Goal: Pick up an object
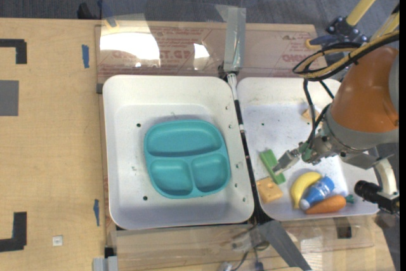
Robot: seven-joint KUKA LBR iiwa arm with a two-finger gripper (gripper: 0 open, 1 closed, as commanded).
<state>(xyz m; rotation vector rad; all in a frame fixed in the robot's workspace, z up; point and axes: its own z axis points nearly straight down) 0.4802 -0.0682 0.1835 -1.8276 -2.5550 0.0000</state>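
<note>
lowest in the frame, an orange carrot (pixel 328 204) is lying in the right bin (pixel 279 105) — touching a blue bottle (pixel 317 192) and banana (pixel 304 185). gripper (pixel 298 155) is hovering by a green block (pixel 269 162) — finger state i cannot tell.

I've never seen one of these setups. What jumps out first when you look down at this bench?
Probably the teal divided plate, alone in the middle of the left bin. Next, the arm's orange band at the right, above the right bin. Near that bin's front edge sits a bright cluster: a banana, a carrot, a green block and a cheese wedge.
</note>
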